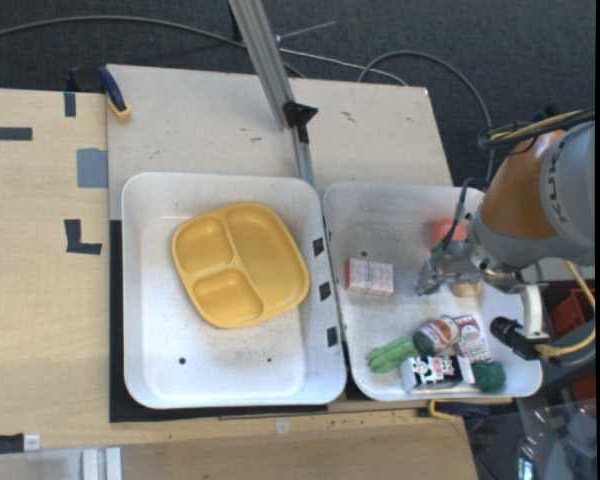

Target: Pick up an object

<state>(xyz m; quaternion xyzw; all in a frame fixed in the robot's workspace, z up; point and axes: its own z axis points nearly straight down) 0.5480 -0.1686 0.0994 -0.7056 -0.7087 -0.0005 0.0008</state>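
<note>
One small carton, long axis left-right

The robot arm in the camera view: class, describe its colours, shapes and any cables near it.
The arm is a thick rounded grey tube with a broad orange band above the wrist. Below that sits a grey wrist section leading to a small dark metal gripper. A yellow cable loops near its upper side.

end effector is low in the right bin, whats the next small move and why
Probably a short slide left toward the small white and red carton. The end effector sits low in the right white bin with bare floor between it and that carton, which lies alone, unlike the clustered items along the bin's near edge.
</note>
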